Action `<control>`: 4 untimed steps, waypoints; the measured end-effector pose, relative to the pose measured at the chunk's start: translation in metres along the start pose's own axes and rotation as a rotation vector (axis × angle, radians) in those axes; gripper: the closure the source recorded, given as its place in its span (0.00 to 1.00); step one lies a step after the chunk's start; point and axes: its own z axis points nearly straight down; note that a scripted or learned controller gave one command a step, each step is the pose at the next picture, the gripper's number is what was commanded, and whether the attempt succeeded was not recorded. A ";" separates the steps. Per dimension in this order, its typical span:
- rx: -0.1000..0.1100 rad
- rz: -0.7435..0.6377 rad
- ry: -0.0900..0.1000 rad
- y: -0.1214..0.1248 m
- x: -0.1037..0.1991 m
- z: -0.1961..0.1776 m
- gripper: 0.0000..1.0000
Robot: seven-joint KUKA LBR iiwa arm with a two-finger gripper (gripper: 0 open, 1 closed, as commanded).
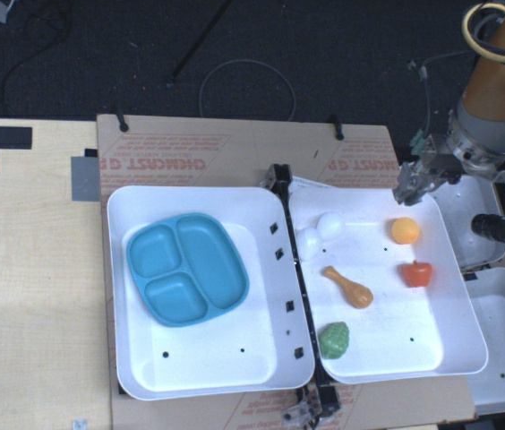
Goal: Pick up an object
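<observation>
Bench: one wooden surface [29, 267] filling the left of the frame, with dark patches at its upper left.
Cardboard sheet: one [235, 150] under both bins; reversed red print runs across its top edge, too mirrored and faint to read with certainty.
Bins: two shallow white bins side by side, the left bin [145, 365] at centre left, the right bin [432, 348] at centre right, their inner rims touching.
Plate: one blue divided plate [186, 267] with three compartments, lying in the left bin's upper half.
Arm: one [490, 97] at the upper right of the frame.
Gripper: one [411, 186] above the right bin's upper right corner, just above the orange ball; whether it is apart or together I cannot tell.
Objects in the right bin: five, all apart from one another.
White object: one [329, 225], upper left of the bin.
Wooden drumstick shape: one [349, 288], centre.
Green lump: one [334, 339], lower left.
Orange ball: one [405, 230], upper right.
Red piece: one [416, 274], below the ball.
</observation>
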 end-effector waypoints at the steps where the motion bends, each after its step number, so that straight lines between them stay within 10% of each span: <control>1: 0.000 0.003 -0.002 0.002 0.041 0.014 1.00; 4: 0.002 0.003 -0.002 -0.007 0.198 0.047 1.00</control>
